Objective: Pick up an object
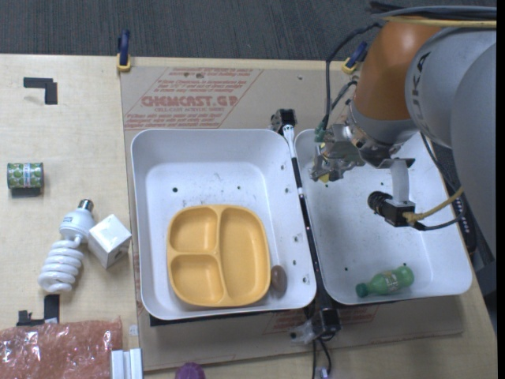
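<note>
**Arm poised over right bin, green bottle waits below**

The grey KUKA arm, reaching in from the right of the frame, hangs its gripper (330, 166) above the upper left corner of the right bin (442, 287). Whether it is open or closed cannot be told from this slanted angle, and nothing is seen in its hold. The likeliest target, a small green bottle (384, 282), lies on its side at the bin's lower edge, well apart from the gripper. The left bin (150, 172) holds a yellow divided tray (218, 254). The approach appears under way; next, the arm must travel toward lower frame and descend over the bottle.
</note>
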